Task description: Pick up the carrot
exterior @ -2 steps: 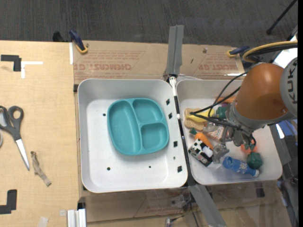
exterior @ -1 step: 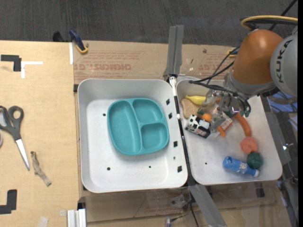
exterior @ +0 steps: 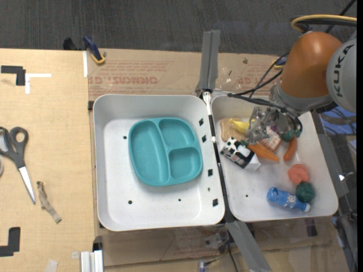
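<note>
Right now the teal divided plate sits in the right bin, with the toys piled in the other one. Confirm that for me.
Not quite. The camera view shows the teal divided plate in the left bin, not the right one. The toys, including the carrot, are piled in the other one, the right bin, where the hand hovers.

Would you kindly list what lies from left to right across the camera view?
Scissors → blue clamp → teal divided plate → black-and-white box → blue bottle → dark green ball.
</note>
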You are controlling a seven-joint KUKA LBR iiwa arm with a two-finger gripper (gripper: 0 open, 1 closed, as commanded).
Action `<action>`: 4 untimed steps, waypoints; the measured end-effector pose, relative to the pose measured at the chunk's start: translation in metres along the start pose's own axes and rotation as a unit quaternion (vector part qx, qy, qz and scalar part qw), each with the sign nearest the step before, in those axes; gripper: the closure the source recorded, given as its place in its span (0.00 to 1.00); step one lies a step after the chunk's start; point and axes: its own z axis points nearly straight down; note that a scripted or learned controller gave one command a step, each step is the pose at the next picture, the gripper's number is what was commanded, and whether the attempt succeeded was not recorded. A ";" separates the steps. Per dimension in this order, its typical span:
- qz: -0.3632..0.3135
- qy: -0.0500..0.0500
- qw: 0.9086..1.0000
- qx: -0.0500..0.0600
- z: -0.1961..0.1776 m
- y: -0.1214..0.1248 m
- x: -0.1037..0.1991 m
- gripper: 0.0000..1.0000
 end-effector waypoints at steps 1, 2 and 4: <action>0.051 0.007 0.999 -0.001 -0.089 -0.035 0.003 1.00; 0.051 0.007 0.999 -0.001 -0.089 -0.035 0.003 0.00; 0.045 0.009 0.999 -0.002 0.024 0.008 0.042 0.00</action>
